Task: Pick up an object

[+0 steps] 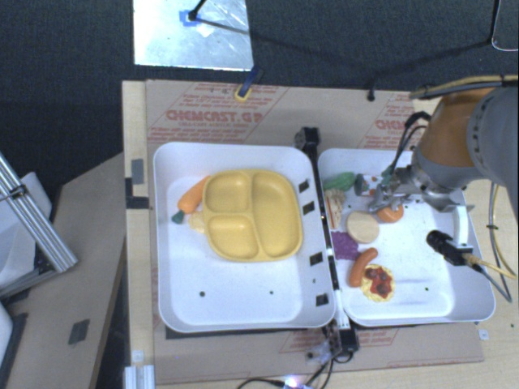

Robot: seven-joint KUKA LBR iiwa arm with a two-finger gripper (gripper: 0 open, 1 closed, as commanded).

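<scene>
My gripper (387, 200) hangs low over the upper middle of the right bin (422, 305), right above a small orange piece (392, 214) that peeks out beneath it. Just to its lower left lies a cream round disc (362, 227). Below that lie a purple piece (344, 245), an orange sausage (362, 266) and a yellow slice with red topping (378, 283). A green piece (340, 181) rests near the bin's upper left corner. Whether anything is held is hidden by the wrist.
The left bin (243, 297) holds a yellow divided plate (247, 215) with a toy carrot (193, 194) at its left side. The arm comes in over the right bin's upper right corner. Bare floor shows in the right bin's lower right part.
</scene>
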